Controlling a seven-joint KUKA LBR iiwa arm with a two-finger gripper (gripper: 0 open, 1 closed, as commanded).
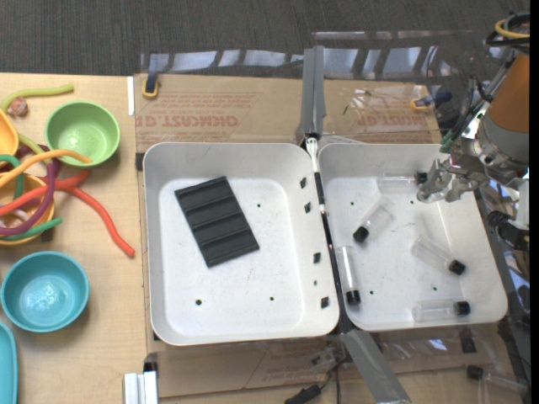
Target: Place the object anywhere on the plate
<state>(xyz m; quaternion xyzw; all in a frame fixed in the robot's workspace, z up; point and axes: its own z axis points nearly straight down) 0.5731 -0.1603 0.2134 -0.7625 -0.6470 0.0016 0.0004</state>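
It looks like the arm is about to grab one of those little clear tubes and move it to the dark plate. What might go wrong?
Three risks, as guesses. The clear tubes are see-through and hard to make out against the right bin, so the gripper may close on nothing. They lie on their sides and look round, so a nudge could roll one off. The ridged black plate lies in the left bin, across the divider; a loosely held tube could drop on the way.

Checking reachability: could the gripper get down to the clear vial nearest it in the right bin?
Probably yes: the gripper hovers over the right bin, and the vial lies alone with nothing covering it.
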